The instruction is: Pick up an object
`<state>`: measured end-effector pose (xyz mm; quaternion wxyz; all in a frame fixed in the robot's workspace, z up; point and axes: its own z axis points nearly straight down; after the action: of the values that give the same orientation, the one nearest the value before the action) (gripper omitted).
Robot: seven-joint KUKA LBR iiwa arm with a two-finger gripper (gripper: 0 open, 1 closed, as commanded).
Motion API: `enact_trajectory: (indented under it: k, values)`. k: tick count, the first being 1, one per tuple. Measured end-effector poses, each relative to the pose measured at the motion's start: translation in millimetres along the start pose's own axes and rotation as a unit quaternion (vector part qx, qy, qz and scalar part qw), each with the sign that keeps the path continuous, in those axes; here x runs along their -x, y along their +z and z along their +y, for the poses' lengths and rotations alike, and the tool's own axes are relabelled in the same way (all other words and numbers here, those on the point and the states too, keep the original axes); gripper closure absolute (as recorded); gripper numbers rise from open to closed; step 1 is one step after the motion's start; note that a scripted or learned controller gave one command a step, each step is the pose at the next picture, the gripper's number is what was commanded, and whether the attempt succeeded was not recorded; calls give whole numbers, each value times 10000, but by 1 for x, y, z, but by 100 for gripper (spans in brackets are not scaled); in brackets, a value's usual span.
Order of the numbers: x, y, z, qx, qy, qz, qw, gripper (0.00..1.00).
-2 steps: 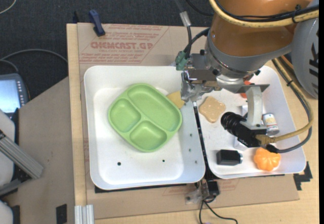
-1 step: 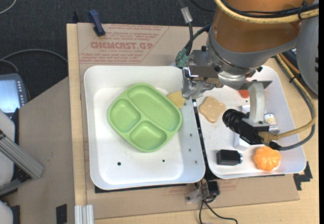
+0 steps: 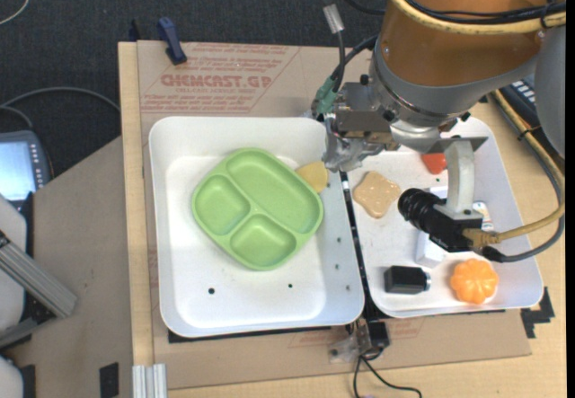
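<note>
My gripper (image 3: 336, 159) hangs low over the divider between the two bins, near their far end. Just to its left a small pale yellow piece (image 3: 313, 176) lies in the left bin (image 3: 171, 207), against the edge of a green divided plate (image 3: 256, 207). A beige toast-shaped piece (image 3: 375, 195) lies in the right bin (image 3: 517, 225), just right of the gripper. Nothing is visibly held.
The right bin also holds an orange pumpkin-shaped toy (image 3: 473, 281) at the near right, a small black block (image 3: 406, 279), a white piece (image 3: 426, 249) and a red piece (image 3: 434, 163) partly hidden by the arm. The arm's big body covers the far right bin.
</note>
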<state>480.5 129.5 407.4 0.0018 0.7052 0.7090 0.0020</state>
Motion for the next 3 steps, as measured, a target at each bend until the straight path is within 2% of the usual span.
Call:
enact_trajectory:
  k: [2,3]
  values:
    - [-1,-20,1,21,-13,0,10000,100]
    - [46,82,3,-80,58,-18,9999,100]
